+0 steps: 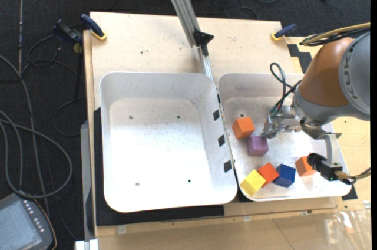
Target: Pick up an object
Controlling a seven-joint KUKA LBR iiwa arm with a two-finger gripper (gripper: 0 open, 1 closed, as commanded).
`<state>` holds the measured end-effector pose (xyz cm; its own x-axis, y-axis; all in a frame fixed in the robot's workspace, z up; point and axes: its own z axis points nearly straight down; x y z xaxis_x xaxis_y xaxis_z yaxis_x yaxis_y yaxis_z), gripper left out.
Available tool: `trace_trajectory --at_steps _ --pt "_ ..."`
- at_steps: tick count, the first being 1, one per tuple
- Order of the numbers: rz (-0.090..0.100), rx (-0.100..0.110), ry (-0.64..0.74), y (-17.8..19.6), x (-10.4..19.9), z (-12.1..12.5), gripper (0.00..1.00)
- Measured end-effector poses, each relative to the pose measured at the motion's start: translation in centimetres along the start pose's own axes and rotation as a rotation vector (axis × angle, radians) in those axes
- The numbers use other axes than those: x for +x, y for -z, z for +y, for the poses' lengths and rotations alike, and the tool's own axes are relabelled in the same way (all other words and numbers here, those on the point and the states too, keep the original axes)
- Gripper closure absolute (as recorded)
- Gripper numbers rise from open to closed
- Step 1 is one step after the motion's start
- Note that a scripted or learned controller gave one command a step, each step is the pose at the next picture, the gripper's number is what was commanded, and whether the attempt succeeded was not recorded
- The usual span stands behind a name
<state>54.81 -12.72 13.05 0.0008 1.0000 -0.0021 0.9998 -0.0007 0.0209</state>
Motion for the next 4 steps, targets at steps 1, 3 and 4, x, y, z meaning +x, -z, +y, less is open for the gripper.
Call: trace_trajectory --at_steps 1,3,4 --pt "0.0 0.015 0.003 5.3 -0.1 -0.7 1.0" --pt "0.004 0.019 0.01 11.2 6.0 -0.4 1.0" --pt "0.004 0.022 0.009 10.3 11.2 0.5 1.0"
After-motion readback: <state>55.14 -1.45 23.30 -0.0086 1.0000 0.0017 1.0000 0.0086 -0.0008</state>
